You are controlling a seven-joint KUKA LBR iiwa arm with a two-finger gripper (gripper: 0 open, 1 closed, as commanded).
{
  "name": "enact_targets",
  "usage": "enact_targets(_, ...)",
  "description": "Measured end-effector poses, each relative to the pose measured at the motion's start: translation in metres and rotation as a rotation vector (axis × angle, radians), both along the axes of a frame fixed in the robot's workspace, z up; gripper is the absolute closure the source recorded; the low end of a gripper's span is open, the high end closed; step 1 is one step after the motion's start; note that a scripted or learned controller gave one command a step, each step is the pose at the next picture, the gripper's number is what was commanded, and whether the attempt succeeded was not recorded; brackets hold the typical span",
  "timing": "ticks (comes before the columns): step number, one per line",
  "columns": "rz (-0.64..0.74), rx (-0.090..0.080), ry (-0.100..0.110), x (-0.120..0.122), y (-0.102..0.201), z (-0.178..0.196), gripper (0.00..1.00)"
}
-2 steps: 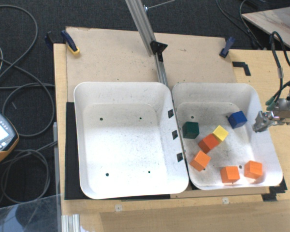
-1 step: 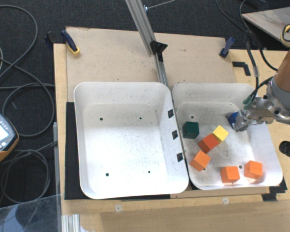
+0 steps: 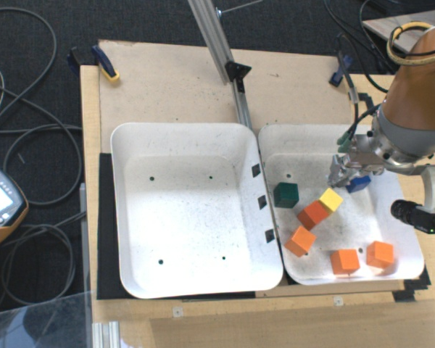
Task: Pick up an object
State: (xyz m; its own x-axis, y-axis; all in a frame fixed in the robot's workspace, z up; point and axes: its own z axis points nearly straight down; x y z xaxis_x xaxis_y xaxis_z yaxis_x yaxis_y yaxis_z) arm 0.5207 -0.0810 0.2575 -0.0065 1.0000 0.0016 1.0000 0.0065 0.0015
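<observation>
My gripper (image 3: 342,171) hangs over the right bin (image 3: 297,140), at the upper middle of its floor, reaching in from the right. A small blue block (image 3: 359,184) lies just right of and below it, partly hidden by the wrist. A yellow block (image 3: 331,199) sits just below the gripper, touching a red-orange block (image 3: 313,214). A dark green block (image 3: 286,193) lies to the left, near the bin's centre wall. Three orange blocks rest toward the front: one (image 3: 300,241) at the left, two (image 3: 345,261) (image 3: 380,254) at the front right.
The left bin (image 3: 130,194) stands beside the right one. A slanted metal pole (image 3: 214,31) rises from the bench behind the bins. Blue clamps (image 3: 105,62) (image 3: 341,71) grip the bench's back corners. Cables and a handheld device (image 3: 0,201) lie at the left.
</observation>
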Motion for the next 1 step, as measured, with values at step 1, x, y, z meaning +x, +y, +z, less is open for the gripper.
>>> enact_targets(1, 0.0, 0.001, 0.002, 0.0163, 0.0514, -0.0141, 1.0)
